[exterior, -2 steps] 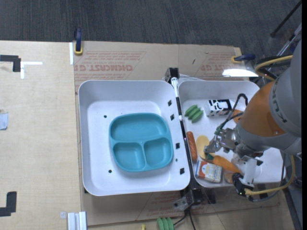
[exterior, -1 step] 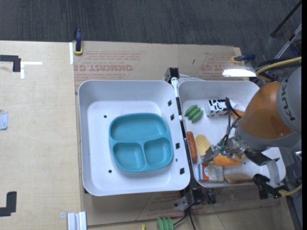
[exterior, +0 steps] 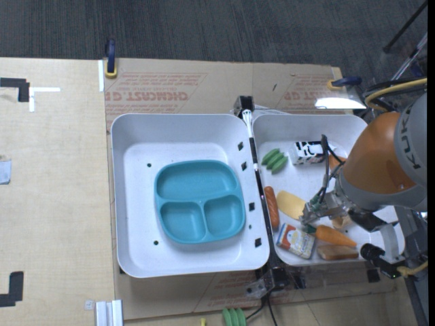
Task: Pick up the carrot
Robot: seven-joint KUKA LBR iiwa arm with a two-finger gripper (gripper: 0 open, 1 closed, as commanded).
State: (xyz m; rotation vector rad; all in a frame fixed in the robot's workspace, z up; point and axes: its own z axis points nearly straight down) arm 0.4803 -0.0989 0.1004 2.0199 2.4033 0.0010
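we saw the carrot (exterior: 335, 236) lying low in the right bin (exterior: 353, 123), at about five o'clock, just past the gripper (exterior: 315, 213) that hovered beside the cheese wedge (exterior: 291, 203); we could not tell its grip state.

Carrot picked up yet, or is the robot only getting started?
Not yet. The arm has reached into the right bin, and its claw hangs right next to the carrot. The carrot lies on the bin floor. Grabbing and lifting are left.
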